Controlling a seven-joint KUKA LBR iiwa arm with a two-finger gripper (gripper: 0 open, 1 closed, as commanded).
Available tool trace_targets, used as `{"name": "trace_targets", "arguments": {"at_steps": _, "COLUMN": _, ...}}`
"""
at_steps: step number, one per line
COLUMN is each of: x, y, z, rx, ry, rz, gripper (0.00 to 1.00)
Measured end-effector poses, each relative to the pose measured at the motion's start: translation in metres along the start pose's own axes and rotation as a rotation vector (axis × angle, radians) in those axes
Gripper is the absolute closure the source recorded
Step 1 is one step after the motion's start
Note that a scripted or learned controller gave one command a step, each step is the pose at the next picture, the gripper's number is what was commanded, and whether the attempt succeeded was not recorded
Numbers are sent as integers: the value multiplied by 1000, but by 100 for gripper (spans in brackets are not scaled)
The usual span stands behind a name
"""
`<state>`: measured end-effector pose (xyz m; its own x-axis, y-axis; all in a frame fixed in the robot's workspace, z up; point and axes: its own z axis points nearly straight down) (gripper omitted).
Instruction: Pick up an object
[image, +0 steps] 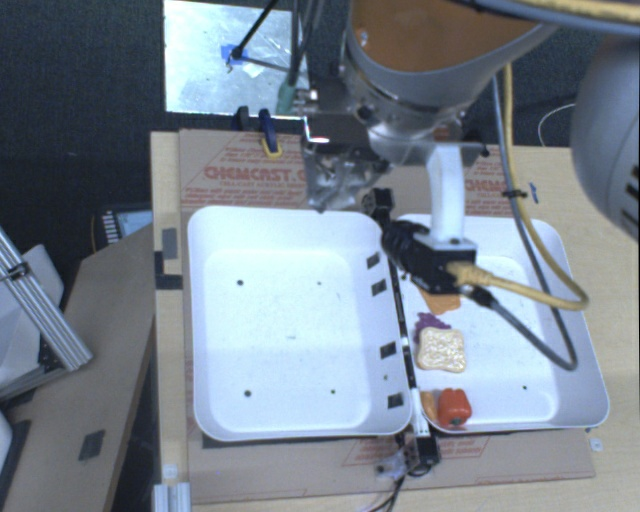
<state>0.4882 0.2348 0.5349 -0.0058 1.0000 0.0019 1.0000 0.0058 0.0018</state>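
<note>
Brown board (215, 148) by pincer (328, 192), lettered seemingly "CHEMCAST"

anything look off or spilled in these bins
Nothing is spilled or broken. One oddity: the things in the right bin crowd against its left wall, a purple piece, a beige square and a red toy, the red one pushed into the near corner, an awkward spot for a pick.

Grey arm (608, 125), orange band (440, 25), silvery tool (333, 193)

bench (166, 340) | cardboard sheet (250, 168) flat on top | left bin (290, 335), right bin (535, 385) side by side on cardboard
</note>
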Motion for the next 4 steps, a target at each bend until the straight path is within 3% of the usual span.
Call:
{"name": "trace_targets", "arguments": {"at_steps": 1, "x": 0, "y": 0, "z": 0, "rx": 0, "ry": 0, "rz": 0, "gripper": 0}}
{"name": "trace_targets", "arguments": {"at_steps": 2, "x": 0, "y": 0, "z": -11, "rx": -2, "ry": 1, "rz": -4, "gripper": 100}}
{"name": "trace_targets", "arguments": {"at_steps": 3, "x": 0, "y": 0, "z": -11, "rx": -1, "ry": 1, "rz": -6, "gripper": 0}}
{"name": "trace_targets", "arguments": {"at_steps": 4, "x": 0, "y": 0, "z": -22, "rx": -4, "ry": 3, "rz": -10, "gripper": 100}}
